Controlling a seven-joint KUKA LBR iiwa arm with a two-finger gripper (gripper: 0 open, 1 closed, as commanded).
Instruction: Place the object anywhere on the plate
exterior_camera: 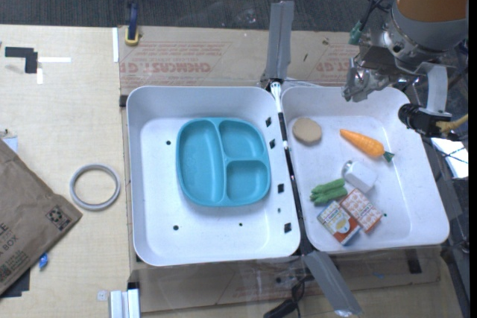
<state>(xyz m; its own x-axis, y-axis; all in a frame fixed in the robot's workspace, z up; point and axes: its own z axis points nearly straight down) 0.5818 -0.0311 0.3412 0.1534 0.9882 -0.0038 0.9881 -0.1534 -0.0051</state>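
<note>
Nothing has yet been picked: the gripper point(356, 88) is held over the right bin's point(417, 231) far edge, jaw state untold. The carrot point(363, 142) lies nearby; the plate point(223, 161) awaits leftward

A blue three-compartment plate point(222, 161) is seen in the left bin point(141, 182). To its right, in the right bin point(428, 194), a carrot point(364, 143), round cookie point(307, 131), green pods point(329, 192) and carton point(349, 216) are found
</note>
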